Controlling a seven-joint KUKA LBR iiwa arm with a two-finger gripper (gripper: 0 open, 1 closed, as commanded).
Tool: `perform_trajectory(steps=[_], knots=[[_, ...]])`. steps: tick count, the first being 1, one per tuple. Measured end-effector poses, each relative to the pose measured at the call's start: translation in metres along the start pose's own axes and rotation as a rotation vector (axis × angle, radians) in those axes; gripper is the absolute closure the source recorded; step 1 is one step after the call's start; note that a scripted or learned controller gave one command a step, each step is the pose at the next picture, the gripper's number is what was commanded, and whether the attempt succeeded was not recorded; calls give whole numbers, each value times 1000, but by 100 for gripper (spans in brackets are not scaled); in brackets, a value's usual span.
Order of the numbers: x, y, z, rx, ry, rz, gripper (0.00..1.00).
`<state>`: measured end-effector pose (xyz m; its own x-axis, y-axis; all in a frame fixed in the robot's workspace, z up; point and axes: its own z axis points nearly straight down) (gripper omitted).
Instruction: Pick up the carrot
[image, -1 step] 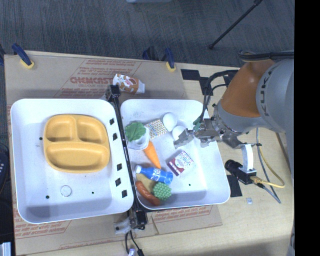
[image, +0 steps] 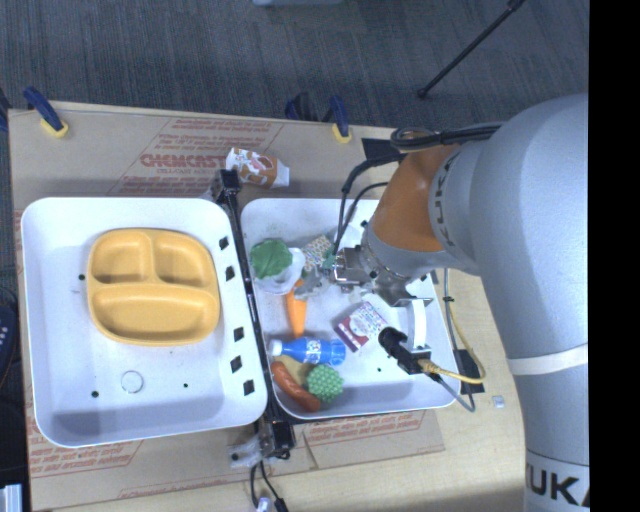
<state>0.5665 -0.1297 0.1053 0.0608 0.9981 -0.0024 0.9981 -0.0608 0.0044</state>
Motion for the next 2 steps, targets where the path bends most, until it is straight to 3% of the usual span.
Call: perform_trajectory(steps=[1, 2], knots=[[35, -9, 13, 10, 4, 123, 0], [35, -9, 4, 13, 5, 119, 100]])
